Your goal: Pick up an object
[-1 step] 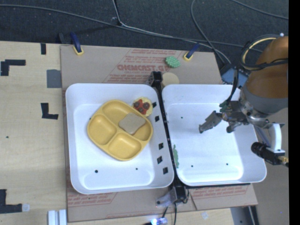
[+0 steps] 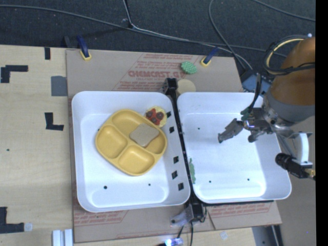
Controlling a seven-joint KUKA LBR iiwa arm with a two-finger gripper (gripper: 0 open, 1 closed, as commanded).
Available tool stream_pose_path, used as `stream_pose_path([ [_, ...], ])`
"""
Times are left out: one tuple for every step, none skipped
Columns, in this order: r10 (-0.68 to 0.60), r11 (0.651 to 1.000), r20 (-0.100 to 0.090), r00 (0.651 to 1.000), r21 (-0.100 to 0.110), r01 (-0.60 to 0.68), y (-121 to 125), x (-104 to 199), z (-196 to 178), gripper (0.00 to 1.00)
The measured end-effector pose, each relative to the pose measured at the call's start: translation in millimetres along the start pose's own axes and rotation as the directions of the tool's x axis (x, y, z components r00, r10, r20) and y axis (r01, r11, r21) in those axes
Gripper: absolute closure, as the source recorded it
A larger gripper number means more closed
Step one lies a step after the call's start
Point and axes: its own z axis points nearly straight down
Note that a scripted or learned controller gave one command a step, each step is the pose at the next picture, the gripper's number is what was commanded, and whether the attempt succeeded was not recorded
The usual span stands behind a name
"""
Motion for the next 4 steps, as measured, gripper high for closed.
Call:
stream_pose_path([
  [0.001, 1.0, -0.001, 1.0, 0.006, -0.001, -6, -6, 60, 0.0],
  [0.001, 1.0, -0.001, 1.0, 0.004, -0.001, -2, -7, 105, 0.0],
  [0.0, 1.0, 0.0, 1.0, 0.002, 0.0, -3, -6, 158, 0.0],
  [-0.001, 1.0, -0.001, 1.0, 0.001, 0.001, -2, -5, 146, 1.0],
])
